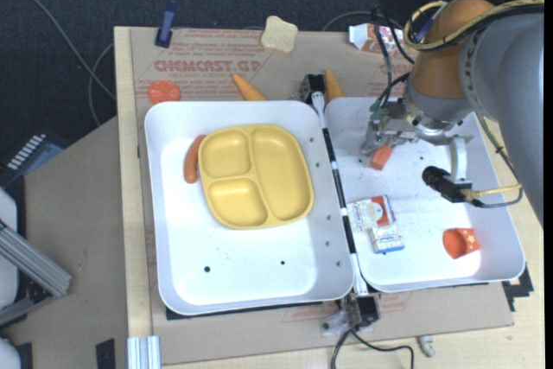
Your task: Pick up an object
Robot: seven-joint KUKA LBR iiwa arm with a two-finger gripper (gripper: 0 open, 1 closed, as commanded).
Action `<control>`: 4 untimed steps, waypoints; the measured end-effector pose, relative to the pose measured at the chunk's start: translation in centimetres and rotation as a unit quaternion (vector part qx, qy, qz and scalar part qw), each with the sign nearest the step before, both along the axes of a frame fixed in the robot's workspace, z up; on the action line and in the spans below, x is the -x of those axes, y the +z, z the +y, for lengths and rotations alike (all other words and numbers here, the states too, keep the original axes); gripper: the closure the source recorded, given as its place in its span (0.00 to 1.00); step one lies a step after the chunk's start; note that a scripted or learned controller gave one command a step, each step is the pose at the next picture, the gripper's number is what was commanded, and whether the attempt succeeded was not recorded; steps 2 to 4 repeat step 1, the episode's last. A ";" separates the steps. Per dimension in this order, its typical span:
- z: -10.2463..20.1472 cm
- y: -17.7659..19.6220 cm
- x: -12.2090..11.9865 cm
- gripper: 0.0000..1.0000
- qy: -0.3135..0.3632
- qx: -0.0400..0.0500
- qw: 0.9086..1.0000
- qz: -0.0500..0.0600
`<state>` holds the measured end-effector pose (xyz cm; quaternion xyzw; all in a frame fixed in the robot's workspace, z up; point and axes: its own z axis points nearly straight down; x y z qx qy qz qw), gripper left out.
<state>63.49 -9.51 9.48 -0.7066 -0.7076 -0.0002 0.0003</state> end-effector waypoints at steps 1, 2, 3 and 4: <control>5.7 9.1 -3.2 1.00 0.000 0.000 1.000 -0.002; 5.7 9.1 -3.2 1.00 0.000 0.000 1.000 -0.002; 5.7 9.1 -3.2 1.00 0.000 0.000 1.000 -0.002; 5.7 9.1 -3.2 1.00 0.000 0.000 1.000 -0.002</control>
